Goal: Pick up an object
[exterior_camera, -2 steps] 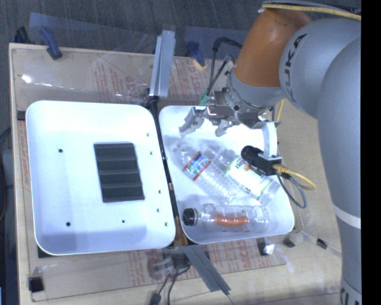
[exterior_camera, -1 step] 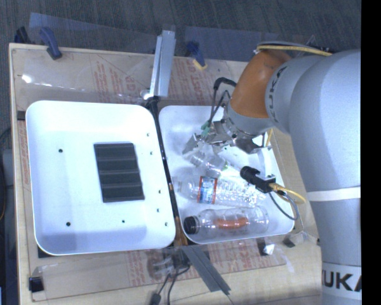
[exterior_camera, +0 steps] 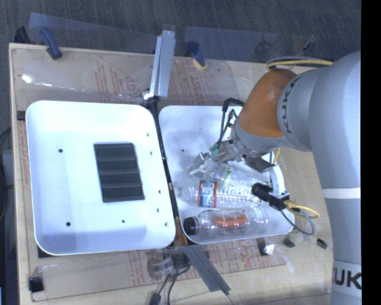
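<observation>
My gripper (exterior_camera: 217, 155) hangs low over the right bin (exterior_camera: 183, 122), near its middle. Just below it lies a clear plastic bottle (exterior_camera: 232, 192) with a red and blue label, on its side. A second clear bottle (exterior_camera: 227, 222) with a black cap and an orange label rests along the bin's near wall. Some crumpled clear plastic (exterior_camera: 199, 164) sits to the left of the gripper. Whether the gripper touches any of these is hidden by the wrist.
A black ribbed rectangular block (exterior_camera: 119, 171) lies flat in the middle of the left bin (exterior_camera: 51, 116). The grey arm with its orange band (exterior_camera: 267, 107) covers the right bin's far right side. A metal bar (exterior_camera: 161, 62) stands behind the bins.
</observation>
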`<state>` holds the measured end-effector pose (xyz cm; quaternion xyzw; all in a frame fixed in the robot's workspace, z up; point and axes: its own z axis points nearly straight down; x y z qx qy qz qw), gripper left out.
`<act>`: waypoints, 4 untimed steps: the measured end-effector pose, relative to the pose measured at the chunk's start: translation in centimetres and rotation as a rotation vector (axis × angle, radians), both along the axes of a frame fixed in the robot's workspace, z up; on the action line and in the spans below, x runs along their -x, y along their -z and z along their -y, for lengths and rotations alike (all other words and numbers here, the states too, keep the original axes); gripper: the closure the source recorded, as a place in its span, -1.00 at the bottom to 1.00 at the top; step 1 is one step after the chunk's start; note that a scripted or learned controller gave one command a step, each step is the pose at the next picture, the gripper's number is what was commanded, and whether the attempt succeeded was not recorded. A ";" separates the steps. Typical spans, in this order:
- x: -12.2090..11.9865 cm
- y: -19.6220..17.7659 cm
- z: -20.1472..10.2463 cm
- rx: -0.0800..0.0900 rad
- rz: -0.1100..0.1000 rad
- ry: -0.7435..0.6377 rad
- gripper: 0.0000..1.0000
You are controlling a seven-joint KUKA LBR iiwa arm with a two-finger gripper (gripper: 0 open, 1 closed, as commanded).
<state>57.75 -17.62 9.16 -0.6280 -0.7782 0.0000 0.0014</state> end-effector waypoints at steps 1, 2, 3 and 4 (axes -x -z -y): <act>3.8 -0.5 0.5 -0.002 0.018 -0.139 -1.00; 8.4 -1.2 -0.7 0.019 0.050 -0.292 -1.00; 2.3 -0.2 1.7 -0.003 0.004 -0.024 -1.00; 5.0 -3.6 3.3 0.001 0.002 -0.179 -1.00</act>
